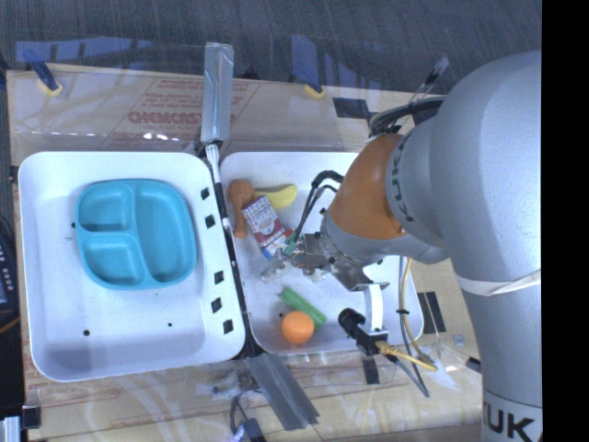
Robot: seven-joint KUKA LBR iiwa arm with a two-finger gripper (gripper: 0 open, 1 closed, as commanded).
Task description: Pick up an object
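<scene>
Objects for picking lie in the right bin (241, 313); none is lifted yet, as far as the view shows.

Left bin (55, 274): one blue divided tray (136, 232), flat, set toward the upper middle. Nothing else in it.

Divider strip between the two bins, dark clips along it.

Right bin, left part: brown drumstick-shaped toy (240, 203) near the upper left wall. Just beside it, a small red-and-white carton (264, 223), tilted. Above the carton, a yellow banana-like piece (282, 194). Lower down, a green stick (302, 306) lying at a slant, touching or nearly touching an orange ball (296, 328) near the bin's lower rim.

Gripper (282, 261) low over the bin's middle, just below the carton and above the green stick. Fingers blurred against the white floor; cannot tell whether spread or closed, nor whether anything sits between them.

Grey arm with orange band fills the right side, covering the bin's right part.

Judgement: reach made, grasp unconfirmed. Carton looks the nearest candidate. Closing and lifting clear remain.
</scene>
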